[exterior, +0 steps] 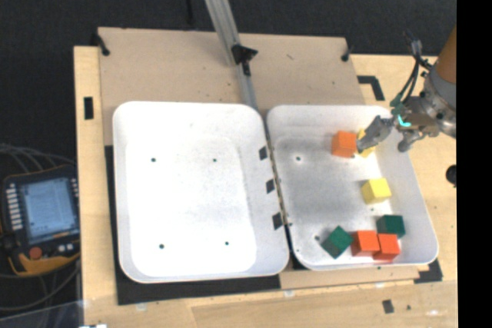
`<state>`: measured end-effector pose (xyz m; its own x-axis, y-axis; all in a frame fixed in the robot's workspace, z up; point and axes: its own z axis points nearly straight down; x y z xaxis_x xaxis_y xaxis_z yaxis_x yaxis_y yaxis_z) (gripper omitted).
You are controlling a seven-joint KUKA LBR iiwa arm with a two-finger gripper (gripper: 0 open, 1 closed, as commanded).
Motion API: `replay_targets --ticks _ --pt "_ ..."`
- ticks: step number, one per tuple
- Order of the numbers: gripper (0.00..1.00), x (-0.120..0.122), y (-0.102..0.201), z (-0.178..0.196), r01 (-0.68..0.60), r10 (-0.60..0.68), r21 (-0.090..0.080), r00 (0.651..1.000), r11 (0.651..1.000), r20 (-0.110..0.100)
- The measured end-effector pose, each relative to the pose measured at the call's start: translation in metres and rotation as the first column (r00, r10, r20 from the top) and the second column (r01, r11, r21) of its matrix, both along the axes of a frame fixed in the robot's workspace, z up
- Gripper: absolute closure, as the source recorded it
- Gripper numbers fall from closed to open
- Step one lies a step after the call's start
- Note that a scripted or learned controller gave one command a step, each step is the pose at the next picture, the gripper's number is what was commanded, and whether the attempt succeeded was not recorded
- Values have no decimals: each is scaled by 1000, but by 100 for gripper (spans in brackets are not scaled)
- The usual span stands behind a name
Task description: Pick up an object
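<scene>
The right bin point(296, 127) holds an orange cube point(344, 144) in its far half, edges turned slightly off the bin walls; being cubic, it has no evident long axis. The gripper point(374, 136) sits just right of it, low over the bin, with a small yellow piece point(366, 152) showing at its tip; whether the tool is clenched or released cannot be determined. The arm point(430, 107) reaches in from the right, wrist angled down and leftward. Further right-bin contents: yellow cube point(376, 190), two green blocks point(336, 241), two orange blocks point(375, 243) near the front. The left bin point(123, 165) lies alongside.
</scene>
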<state>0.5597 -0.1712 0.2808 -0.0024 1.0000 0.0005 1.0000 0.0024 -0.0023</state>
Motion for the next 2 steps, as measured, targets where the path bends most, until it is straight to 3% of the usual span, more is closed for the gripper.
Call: replay_targets --ticks 1,2 --pt "0 1 0 2 0 0 0 1000 1000 4" --pt "0 -9 3 -49 3 -3 -2 1000 1000 -1"
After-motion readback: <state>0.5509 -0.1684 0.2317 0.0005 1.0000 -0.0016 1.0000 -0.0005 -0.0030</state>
